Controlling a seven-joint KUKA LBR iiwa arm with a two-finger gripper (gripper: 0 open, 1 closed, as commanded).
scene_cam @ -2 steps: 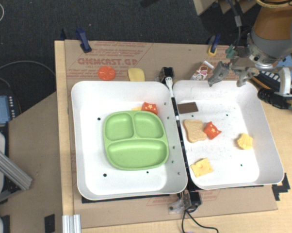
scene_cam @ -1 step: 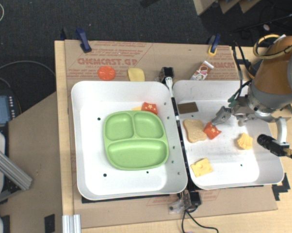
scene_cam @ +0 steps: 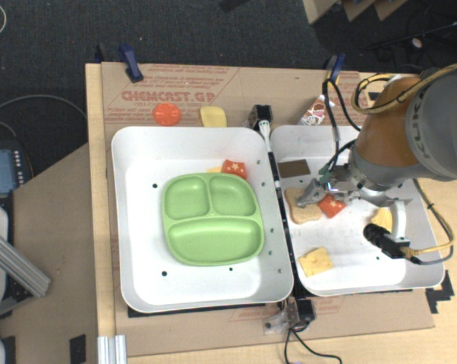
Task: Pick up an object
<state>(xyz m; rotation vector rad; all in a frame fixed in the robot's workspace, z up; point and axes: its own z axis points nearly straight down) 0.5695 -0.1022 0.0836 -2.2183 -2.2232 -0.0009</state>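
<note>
From where I stand, the gripper (scene_cam: 325, 194) hangs right over a small red piece (scene_cam: 332, 206), light and stiff-looking, best pinched across its sides; whether it is clenched I cannot tell.

Divided plate (scene_cam: 212, 220) in left bin (scene_cam: 133, 203), cheese wedge (scene_cam: 316, 262) in right bin (scene_cam: 350, 279) — bins side by side

The grey arm (scene_cam: 433, 123) with its orange band reached in from the right, its end effector (scene_cam: 325, 193) lowered, pointing left.
</note>
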